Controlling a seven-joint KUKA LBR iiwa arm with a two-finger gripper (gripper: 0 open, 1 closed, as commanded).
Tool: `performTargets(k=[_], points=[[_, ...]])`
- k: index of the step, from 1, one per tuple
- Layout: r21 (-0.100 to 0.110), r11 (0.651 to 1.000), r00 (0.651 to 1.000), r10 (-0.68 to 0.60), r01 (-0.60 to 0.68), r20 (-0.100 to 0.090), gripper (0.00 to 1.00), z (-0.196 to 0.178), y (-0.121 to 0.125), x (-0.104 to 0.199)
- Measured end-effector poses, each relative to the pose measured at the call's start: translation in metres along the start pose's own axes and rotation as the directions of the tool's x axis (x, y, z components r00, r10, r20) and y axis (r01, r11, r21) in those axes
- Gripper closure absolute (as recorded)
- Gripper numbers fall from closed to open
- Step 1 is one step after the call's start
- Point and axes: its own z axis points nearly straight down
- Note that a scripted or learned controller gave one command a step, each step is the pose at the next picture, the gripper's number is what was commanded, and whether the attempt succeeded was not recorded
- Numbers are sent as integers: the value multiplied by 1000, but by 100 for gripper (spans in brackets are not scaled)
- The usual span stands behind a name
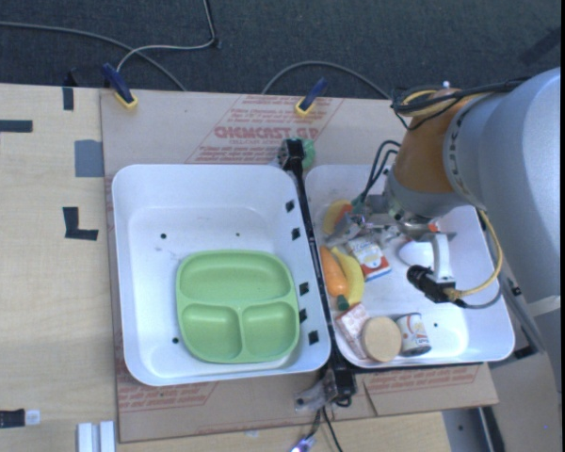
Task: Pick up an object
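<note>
The arm's (494,149) bulk covers the right bin's (471,342) upper right corner, and its grey body runs off the frame's right side. The gripper (372,222) is low over the right bin's upper middle, just beside the clutter there, but it is small and blurred against the objects, so I cannot tell how it stands or whether it has anything. A black cable and plug (431,285) hang from the wrist over the bin's bare floor, hiding part of it.

Below the gripper, toward the bin's near edge, a small white packet with red print (370,257) lies partly under the tool. A yellow piece (336,217) sits at the bin's upper left, its shape hard to make out. A banana (351,279) and an orange carrot-like piece (333,271) lie side by side against the bin's left wall, touching. At the bin's lower left a tan round disc (381,338) overlaps a pinkish block (352,325) and a small can (414,332) on its side; the can's label is too small to read.

The arm comes down from the right bin's upper right, the orange band (431,153) above the wrist, the wrist bent toward the bin's middle.

Left of the right bin, the left bin (146,205) holds a green divided plate (236,305) in its near half. Both bins rest on cardboard (235,130) held by clamps (121,85).
</note>
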Motion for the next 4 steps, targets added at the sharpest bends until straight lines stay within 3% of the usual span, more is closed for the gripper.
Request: performTargets(k=[1,2,3,4], points=[[4,1000,1000,0,0,-2,0,2,61,5],[5,1000,1000,-1,1,-2,0,1,61,1],[2,1000,1000,0,0,0,0,1,45,1],[2,1000,1000,-2,2,0,100,-9,45,1]])
